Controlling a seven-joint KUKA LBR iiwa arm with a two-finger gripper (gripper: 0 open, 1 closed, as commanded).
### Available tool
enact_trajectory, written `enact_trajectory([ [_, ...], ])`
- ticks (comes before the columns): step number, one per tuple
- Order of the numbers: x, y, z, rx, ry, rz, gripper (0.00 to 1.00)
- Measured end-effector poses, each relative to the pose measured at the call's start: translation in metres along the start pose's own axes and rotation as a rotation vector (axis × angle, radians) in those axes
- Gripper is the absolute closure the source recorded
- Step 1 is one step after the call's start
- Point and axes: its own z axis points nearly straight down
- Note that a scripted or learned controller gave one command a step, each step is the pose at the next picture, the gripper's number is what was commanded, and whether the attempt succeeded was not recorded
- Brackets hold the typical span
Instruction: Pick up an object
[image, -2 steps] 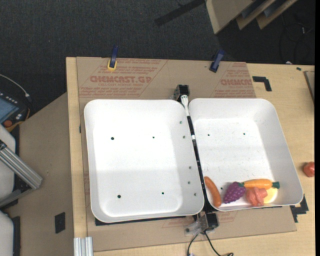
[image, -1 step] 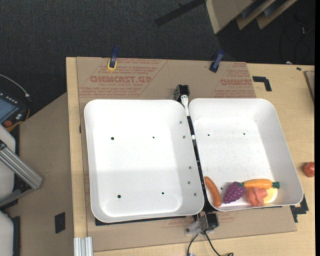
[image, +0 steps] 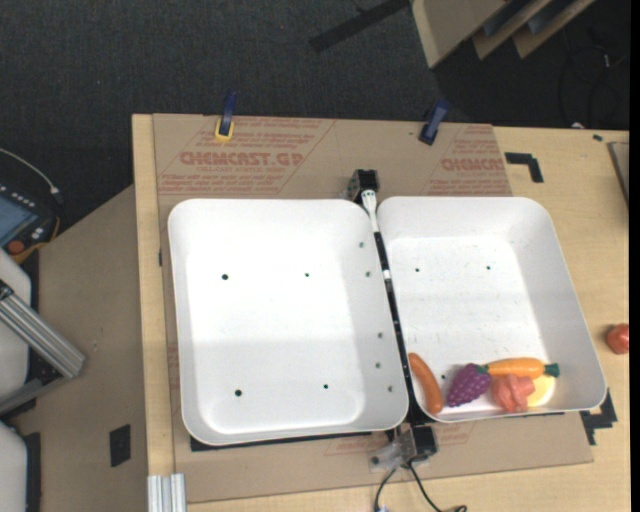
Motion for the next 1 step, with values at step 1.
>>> enact_trajectory([
  [1, 0.0003, 0.0017, 0.0007, 0.0, -0.001, -0.002, 1.0],
])
